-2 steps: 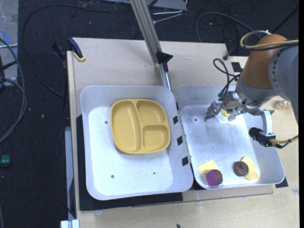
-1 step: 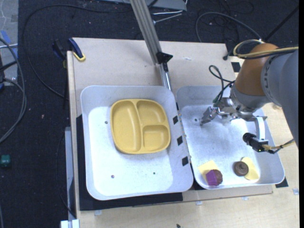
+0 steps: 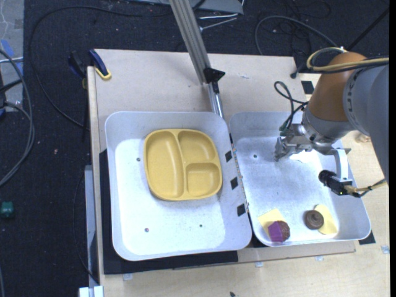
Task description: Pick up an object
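My gripper point(image 3: 286, 150) hangs over the upper middle of the right bin point(image 3: 272, 178), pointing down at bare white floor. Nothing lies under it or beside it. Near that bin's front edge sits a purple lump point(image 3: 278, 231), resting on a flat yellow piece point(image 3: 268, 218). To its right a small brown round object point(image 3: 314, 219) lies against another yellow piece point(image 3: 328, 223). Both are well in front of the gripper, toward the camera.
A yellow divided plate point(image 3: 183, 164) lies in the left bin point(image 3: 167, 234). A slanted metal pole point(image 3: 192, 33) runs down to the gap between the bins. Black clips point(image 3: 234, 181) line the shared rim. A small black part with a cable point(image 3: 331, 181) hangs right of the gripper.
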`<state>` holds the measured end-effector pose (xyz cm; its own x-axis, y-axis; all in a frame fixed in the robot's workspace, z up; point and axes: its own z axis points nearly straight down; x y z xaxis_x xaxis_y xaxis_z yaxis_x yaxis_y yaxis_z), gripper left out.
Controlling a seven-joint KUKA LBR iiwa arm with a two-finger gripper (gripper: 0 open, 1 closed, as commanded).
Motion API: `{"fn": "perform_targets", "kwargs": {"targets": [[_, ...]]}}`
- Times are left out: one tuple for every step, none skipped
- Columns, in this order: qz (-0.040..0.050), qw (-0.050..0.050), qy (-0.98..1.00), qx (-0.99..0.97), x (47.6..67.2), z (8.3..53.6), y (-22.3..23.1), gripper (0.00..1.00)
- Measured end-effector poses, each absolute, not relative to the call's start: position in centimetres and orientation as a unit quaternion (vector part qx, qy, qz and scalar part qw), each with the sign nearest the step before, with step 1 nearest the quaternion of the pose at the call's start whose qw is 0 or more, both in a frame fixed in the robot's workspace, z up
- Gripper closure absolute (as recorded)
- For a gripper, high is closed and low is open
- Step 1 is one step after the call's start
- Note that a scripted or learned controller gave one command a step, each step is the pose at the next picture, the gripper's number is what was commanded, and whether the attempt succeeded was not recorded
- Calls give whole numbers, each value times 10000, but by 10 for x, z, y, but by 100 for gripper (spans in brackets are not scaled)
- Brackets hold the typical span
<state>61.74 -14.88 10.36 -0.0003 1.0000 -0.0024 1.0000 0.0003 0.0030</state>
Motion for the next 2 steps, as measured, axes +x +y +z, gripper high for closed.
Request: {"fn": "perform_targets", "kwargs": {"targets": [[10, 20, 7068, 7074, 612, 151, -155, 100], [11, 24, 7072, 7070, 611, 213, -160, 100]]}}
